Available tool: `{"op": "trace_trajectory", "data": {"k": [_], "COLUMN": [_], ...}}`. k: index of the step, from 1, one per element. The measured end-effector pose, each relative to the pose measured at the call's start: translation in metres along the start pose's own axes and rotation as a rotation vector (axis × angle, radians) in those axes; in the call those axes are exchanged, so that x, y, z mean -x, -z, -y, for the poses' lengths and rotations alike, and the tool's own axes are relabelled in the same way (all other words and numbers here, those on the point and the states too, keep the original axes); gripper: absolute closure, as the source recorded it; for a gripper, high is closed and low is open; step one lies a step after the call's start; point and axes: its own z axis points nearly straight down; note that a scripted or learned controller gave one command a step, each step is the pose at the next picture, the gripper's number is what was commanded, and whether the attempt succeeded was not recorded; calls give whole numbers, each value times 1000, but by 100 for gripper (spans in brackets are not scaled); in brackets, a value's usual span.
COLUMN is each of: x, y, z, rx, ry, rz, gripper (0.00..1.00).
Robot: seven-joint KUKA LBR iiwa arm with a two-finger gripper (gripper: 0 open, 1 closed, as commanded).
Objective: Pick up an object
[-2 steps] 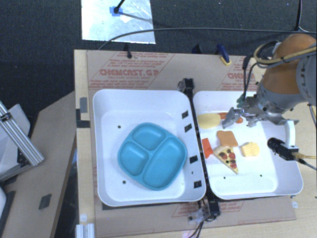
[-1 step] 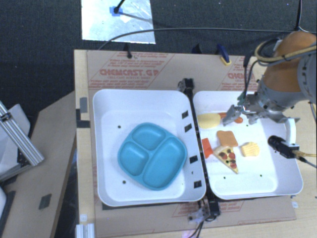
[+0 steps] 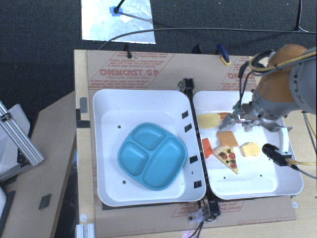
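At the near edge of the table (image 3: 148, 213) I see cables and a clamp sitting where the two bins meet, which I take to be what pins them side by side. Just beyond, the left bin (image 3: 106, 133) carries a blue divided plate (image 3: 152, 155) lying flat near its middle, apart from the toys, so I judge it is not a target here. In the right bin (image 3: 285, 180) the pickable things lie clustered toward the dividing wall: a pizza slice (image 3: 227, 157) nearest me, an orange-red piece (image 3: 207, 147) beside it at the wall, a pale yellow ridged piece (image 3: 249, 148) to its right, a tan toast-like square (image 3: 228, 138) just behind, and a pale flat slice (image 3: 208, 120) farther back. The gripper (image 3: 241, 117) hangs low over the far part of that cluster, near the toast and the pale slice, which suits a descent onto one of them; whether it is released or clenched I cannot tell, and nothing shows between its fingers. Farthest off, a foil sheet (image 3: 117, 14) lies on the dark floor.
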Motion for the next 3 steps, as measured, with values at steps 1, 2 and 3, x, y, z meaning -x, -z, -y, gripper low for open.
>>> {"op": "trace_trajectory", "data": {"k": [1,2,3], "x": [0,0,3], "y": [-52,-38,23], "z": [0,-2,-11], "rx": [-2,5,8], "ry": [0,0,3], "rz": [-1,1,2], "gripper": [0,100,100]}}
